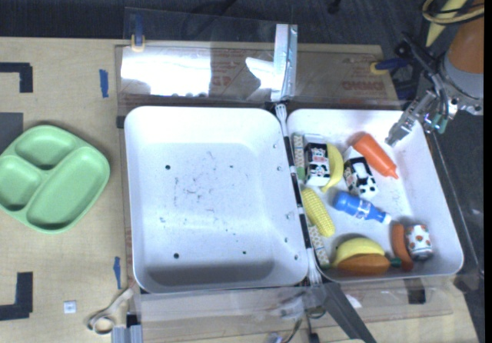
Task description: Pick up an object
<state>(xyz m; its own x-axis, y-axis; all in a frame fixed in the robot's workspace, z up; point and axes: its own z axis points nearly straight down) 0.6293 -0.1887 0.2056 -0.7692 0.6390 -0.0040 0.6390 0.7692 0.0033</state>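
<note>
Nearby, a slanted orange carrot [375, 154] just below the hand [416, 120].

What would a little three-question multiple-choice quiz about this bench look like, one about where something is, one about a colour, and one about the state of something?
1. Where do the toys lie?
A. In the right bin
B. In the left bin
C. On the green plate

2. What colour is the divided plate beside the bins?
A. Red
B. Green
C. Blue

3. How does the blue bottle sit?
A. Standing upright
B. Lying on its side
C. Hanging from the arm

Answers:
1. A: the carrot, corn cob and blue bottle all rest inside the right bin, while the left bin shows bare white floor.
2. B: the divided plate to the left of the bins is pale green.
3. B: the bottle lies flat on the bin floor, well away from the gripper, which is above the bin's far right corner.
</note>
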